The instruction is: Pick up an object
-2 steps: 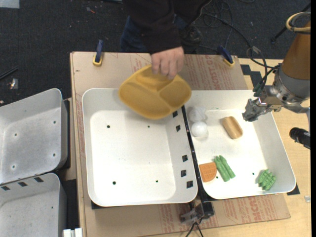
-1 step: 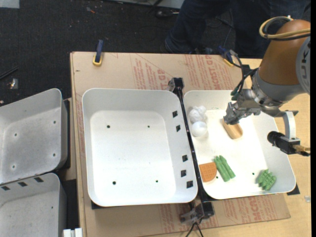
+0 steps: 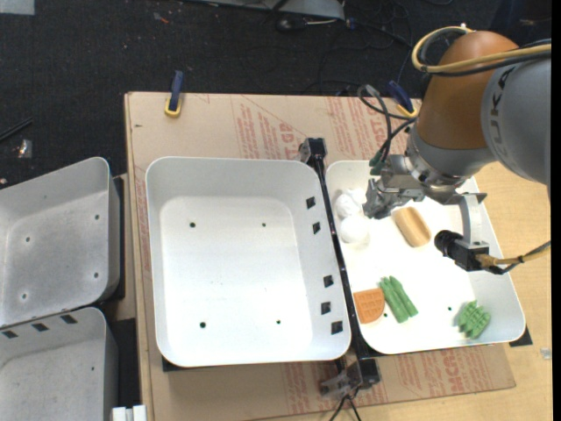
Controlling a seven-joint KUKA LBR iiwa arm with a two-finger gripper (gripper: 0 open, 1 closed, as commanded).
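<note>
Gripper (image 3: pixel 379 202) hangs in the right bin (image 3: pixel 504 310), can't tell its state. White object (image 3: pixel 350 218) sits just beside it by the divider, so it could get nudged away, not grabbed.

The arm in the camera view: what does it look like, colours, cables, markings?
The arm is smooth grey with a broad orange band above the wrist. A yellowish cable loops over that band, and dark cables run to the metallic grey gripper. Part of a dark letter marking shows on the grey shell.
</note>
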